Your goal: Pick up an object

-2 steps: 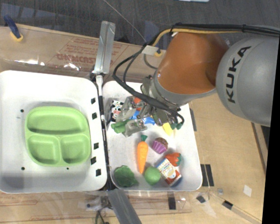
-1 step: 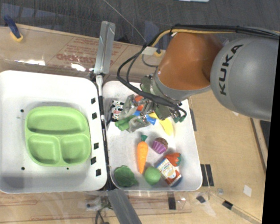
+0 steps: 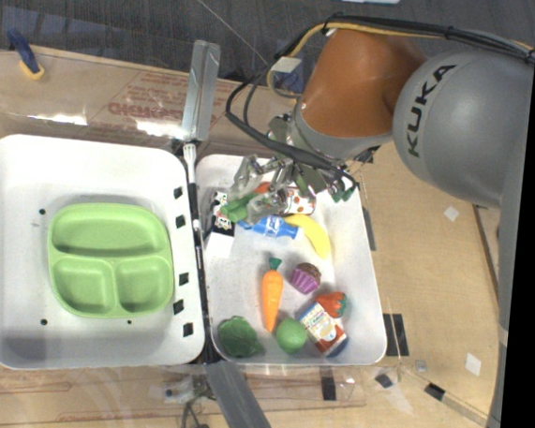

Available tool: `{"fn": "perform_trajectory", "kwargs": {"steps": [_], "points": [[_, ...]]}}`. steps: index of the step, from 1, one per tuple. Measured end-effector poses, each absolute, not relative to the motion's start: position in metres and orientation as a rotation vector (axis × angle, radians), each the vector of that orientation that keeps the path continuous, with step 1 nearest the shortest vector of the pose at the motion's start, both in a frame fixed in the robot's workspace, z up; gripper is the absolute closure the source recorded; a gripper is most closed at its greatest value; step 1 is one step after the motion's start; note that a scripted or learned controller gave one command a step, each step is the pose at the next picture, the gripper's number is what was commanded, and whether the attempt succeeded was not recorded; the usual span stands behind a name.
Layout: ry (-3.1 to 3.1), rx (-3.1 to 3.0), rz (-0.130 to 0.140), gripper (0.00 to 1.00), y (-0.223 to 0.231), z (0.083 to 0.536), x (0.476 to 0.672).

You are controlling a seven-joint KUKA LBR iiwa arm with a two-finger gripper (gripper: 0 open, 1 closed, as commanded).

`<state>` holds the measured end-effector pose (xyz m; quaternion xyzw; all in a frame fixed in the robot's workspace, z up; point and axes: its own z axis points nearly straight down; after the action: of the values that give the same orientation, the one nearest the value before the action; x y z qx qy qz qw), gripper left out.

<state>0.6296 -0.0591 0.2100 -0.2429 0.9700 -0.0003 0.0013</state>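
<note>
The right bin [image 3: 368,265] holds several toy foods. A yellow banana [image 3: 311,234] lies beside a blue packet [image 3: 272,226] near the bin's far end. An orange carrot [image 3: 271,294], a purple cupcake [image 3: 306,278], a red-and-white carton [image 3: 323,324], a green apple [image 3: 291,336] and a dark green leafy piece [image 3: 238,336] lie nearer the front. My gripper [image 3: 272,182] hangs over the far left part of this bin, just above the blue packet and a green item [image 3: 239,209]. Its fingers sit amid clutter and the wrist covers them.
The left bin [image 3: 12,231] carries a green divided tray [image 3: 110,259]. A metal divider post [image 3: 200,89] rises between the bins at the back. Black cables [image 3: 249,113] loop off the wrist. The grey arm [image 3: 466,105] fills the upper right.
</note>
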Motion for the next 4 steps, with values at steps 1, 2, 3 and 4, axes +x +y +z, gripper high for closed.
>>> {"fn": "perform_trajectory", "kwargs": {"steps": [1,2,3,4], "points": [[3.089,-0.535,-0.003,1.00,-0.045,0.274,0.633],[3.088,-0.538,-0.003,1.00,-0.045,0.283,0.633],[2.974,-1.018,-0.001,1.00,-0.114,0.249,0.572],[3.012,-0.888,-0.001,1.00,-0.093,0.247,0.516]]}}
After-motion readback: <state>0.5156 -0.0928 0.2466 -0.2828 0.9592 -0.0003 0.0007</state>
